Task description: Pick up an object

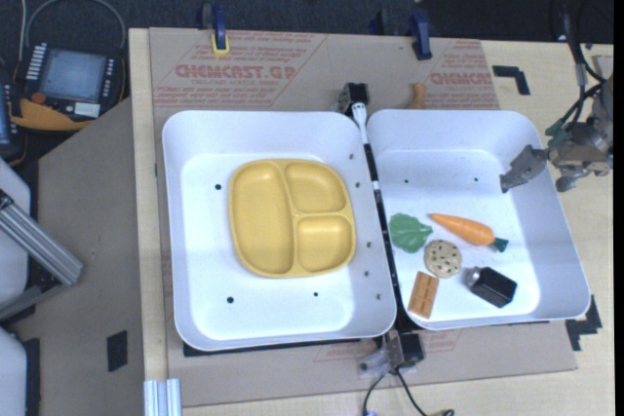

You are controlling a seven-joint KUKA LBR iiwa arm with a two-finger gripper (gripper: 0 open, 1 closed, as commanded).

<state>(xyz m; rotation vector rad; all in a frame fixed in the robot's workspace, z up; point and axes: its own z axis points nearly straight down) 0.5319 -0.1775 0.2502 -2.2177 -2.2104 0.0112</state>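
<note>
Orange against the white plastic, a toy carrot [462, 229] lies in the right bin [546, 219], its green stub pointing toward that bin's right wall. Just left of it sits a green leafy piece [409, 231], and below the two rests a round speckled cookie [443, 257]. A tan, rectangular cracker-like block [423, 293] lies near the bin's lower edge, close to the divide between the bins, and a small black block with a grey end [489, 286] sits to its right, below the carrot's stub. All five things cluster in the lower half of this bin, close together, with none of them lifted.

The gripper [531, 167] hangs at the right bin's upper right rim, well apart from the cluster, with nothing seen between its fingers; whether the jaws are open or closed cannot be made out from this angle.

The left bin [185, 209] holds a yellow tray [292, 215] with three compartments, lying flat near its middle. Both bins rest on a brown cardboard sheet [292, 63] with red lettering.
</note>
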